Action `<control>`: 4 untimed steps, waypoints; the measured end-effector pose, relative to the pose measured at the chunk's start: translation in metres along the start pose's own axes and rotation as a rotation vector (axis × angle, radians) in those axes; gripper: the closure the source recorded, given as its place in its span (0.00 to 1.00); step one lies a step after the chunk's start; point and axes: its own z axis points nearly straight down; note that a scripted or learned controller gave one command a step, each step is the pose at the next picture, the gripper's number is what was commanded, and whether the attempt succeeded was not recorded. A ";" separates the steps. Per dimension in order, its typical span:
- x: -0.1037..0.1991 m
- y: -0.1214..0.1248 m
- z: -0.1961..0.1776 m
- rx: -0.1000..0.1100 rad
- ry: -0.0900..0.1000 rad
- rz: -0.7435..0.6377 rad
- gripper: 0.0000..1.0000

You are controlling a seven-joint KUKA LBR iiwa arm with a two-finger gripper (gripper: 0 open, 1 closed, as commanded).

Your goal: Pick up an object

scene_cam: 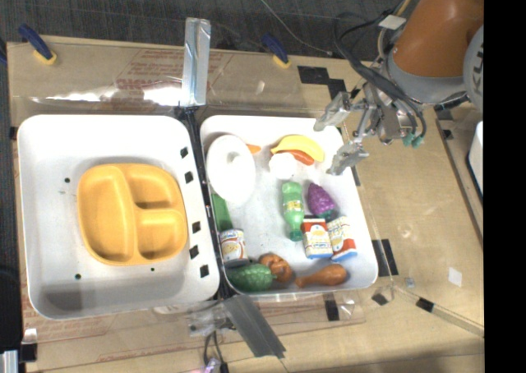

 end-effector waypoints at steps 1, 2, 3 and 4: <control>-0.016 0.004 0.120 -0.006 0.011 -0.043 0.00; 0.033 0.011 0.180 -0.003 0.000 -0.151 0.00; 0.031 0.013 0.168 -0.001 -0.004 -0.162 1.00; 0.018 0.009 0.070 0.001 -0.008 0.013 1.00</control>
